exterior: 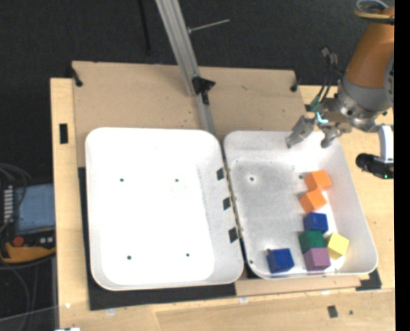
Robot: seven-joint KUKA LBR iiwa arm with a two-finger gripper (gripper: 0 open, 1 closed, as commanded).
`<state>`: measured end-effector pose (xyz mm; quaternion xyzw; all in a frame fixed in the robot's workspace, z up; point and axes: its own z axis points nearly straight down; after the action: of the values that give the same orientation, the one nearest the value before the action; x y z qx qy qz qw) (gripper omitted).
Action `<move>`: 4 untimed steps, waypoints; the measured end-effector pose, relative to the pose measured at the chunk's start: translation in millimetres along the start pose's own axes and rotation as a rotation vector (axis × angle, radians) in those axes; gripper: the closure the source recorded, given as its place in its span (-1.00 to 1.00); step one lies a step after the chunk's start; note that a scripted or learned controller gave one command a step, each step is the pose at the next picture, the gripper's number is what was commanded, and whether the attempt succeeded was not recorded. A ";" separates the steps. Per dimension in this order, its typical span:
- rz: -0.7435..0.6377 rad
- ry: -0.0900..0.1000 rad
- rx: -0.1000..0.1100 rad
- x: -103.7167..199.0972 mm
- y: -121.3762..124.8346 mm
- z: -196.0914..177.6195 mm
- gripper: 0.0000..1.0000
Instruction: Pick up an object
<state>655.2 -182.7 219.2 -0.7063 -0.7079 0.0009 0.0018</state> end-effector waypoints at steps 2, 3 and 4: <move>-0.004 -0.004 -0.001 5.6 0.2 42.3 -1.00; 0.002 -0.004 0.000 -1.2 -4.1 102.8 -1.00; 0.002 -0.005 -0.003 -2.8 -3.8 122.3 -1.00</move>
<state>650.9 -185.4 96.9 -0.7071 -0.7072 0.0015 -0.0013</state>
